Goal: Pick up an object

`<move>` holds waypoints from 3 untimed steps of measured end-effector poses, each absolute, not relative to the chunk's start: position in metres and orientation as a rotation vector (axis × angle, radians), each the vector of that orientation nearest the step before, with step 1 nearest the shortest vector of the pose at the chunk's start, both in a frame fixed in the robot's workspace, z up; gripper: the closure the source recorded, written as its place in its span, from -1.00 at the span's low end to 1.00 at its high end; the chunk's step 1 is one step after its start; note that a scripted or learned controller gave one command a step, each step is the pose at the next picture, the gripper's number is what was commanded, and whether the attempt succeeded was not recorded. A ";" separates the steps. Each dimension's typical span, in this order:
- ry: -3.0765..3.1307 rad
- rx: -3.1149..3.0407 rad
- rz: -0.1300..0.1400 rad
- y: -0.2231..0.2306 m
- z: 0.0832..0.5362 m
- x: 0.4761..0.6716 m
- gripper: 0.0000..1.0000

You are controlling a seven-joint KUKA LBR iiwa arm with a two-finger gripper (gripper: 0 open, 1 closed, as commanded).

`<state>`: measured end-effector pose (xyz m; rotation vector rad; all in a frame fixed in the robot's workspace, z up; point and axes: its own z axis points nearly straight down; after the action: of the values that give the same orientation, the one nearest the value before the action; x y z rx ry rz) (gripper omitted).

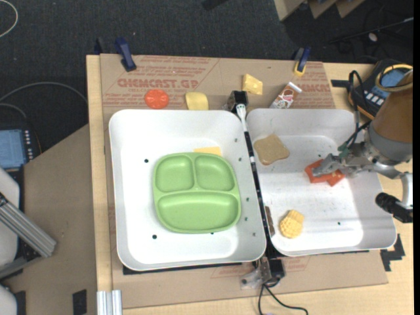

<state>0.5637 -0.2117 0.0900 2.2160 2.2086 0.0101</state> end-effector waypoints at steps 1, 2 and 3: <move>2.215 2.209 0.006 -0.164 0.090 0.579 -1.00; 2.216 2.206 0.011 -0.092 0.090 0.595 -1.00; 2.221 2.213 0.009 -0.114 0.089 0.642 -1.00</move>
<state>0.6425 -0.1144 0.0892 2.2131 2.2211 0.0089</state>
